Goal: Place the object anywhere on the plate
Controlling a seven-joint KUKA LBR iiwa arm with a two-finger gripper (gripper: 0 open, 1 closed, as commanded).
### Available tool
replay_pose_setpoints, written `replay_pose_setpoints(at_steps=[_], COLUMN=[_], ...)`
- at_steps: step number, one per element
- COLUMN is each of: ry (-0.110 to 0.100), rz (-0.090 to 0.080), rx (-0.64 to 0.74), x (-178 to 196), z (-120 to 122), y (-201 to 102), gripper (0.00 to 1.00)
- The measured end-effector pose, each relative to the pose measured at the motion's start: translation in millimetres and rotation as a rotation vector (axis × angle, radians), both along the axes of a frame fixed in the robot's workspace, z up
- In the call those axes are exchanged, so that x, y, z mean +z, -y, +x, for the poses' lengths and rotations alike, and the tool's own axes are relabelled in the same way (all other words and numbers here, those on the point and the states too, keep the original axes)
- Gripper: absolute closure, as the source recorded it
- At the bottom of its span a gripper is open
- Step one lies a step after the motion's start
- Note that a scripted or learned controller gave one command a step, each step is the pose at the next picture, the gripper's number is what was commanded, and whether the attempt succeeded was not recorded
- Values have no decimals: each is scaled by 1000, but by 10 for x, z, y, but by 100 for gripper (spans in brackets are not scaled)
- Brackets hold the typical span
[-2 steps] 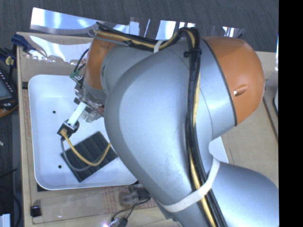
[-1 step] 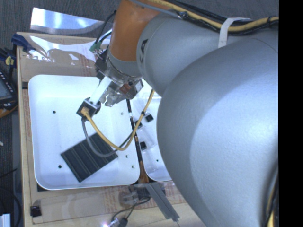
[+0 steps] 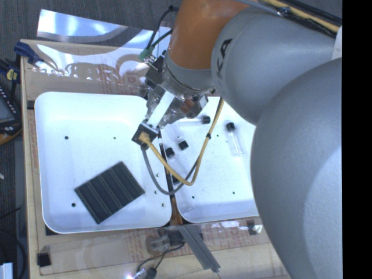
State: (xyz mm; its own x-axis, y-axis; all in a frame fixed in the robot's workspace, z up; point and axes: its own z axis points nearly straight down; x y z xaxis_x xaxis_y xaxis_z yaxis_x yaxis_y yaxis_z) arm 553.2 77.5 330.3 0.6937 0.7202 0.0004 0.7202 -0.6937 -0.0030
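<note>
Dark ribbed plate (image 3: 109, 192) is lying at 7 o'clock in left bin (image 3: 70, 118); gripper (image 3: 174, 110) is hovering near centre, over bins' seam, openness can't tell.

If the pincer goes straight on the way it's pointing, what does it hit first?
Most likely the floor of the right bin by its left edge, near small black pieces; the pincer hangs above that spot. Depth is unclear. The plate lies off that line, in the left bin.
</note>
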Motion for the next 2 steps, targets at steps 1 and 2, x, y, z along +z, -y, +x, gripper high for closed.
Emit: replay_pose_setpoints(at_steps=[1, 2], ry=[-6, -1], rz=[-4, -3], rx=[-216, -348], x=[-1116, -1457], z=[-575, -364], y=[-701, -1397], gripper=[100, 100])
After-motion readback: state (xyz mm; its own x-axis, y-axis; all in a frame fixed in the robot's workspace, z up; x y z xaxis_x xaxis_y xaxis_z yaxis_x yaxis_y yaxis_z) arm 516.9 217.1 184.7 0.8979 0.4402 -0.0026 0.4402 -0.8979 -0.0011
